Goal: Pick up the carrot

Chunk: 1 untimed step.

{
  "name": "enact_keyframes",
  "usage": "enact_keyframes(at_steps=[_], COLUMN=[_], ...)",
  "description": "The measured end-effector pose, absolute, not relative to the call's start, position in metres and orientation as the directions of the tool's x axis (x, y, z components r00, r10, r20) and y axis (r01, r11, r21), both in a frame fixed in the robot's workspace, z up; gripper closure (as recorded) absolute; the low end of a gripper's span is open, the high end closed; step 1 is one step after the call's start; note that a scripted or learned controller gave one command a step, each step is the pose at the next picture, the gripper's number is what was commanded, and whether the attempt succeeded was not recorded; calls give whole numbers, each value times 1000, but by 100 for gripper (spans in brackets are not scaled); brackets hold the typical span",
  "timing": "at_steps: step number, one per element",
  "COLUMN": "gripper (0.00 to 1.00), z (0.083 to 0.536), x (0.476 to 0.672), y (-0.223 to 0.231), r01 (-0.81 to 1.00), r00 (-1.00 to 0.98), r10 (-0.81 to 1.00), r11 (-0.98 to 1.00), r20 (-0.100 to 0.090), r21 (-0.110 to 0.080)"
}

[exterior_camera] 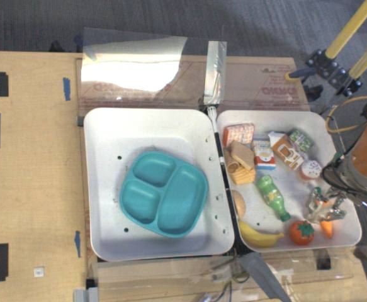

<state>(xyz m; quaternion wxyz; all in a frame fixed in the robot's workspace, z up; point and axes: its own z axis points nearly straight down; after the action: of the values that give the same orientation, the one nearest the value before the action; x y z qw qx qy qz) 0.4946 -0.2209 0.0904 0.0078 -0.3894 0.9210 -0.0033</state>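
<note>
The carrot (327,228) lies in the near right corner of the right bin (353,234), a short orange stub just right of the tomato (301,232). Its long axis seems to run roughly up and down in the view, though it is small and partly covered. The gripper (325,204) hangs directly above it, metal tips just on the far side of the stub; whether it pinches the carrot I cannot tell.

From the carrot, the bin's near rim and right wall are both close, so there is little room to slide that way. The tomato crowds its left, with the banana (259,234) beyond and the green bottle (274,197) up-left. Open floor lies only toward the far side. The left bin (101,168) holds 1 teal tray (164,194).
</note>
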Motion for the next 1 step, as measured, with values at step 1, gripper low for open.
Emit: enact_keyframes(at_steps=[1], gripper=[100], z=[90], x=[490], y=[-220], r01=[-760], r00=[-650], r10=[-760], r11=[650], r20=[-10], r21=[-12])
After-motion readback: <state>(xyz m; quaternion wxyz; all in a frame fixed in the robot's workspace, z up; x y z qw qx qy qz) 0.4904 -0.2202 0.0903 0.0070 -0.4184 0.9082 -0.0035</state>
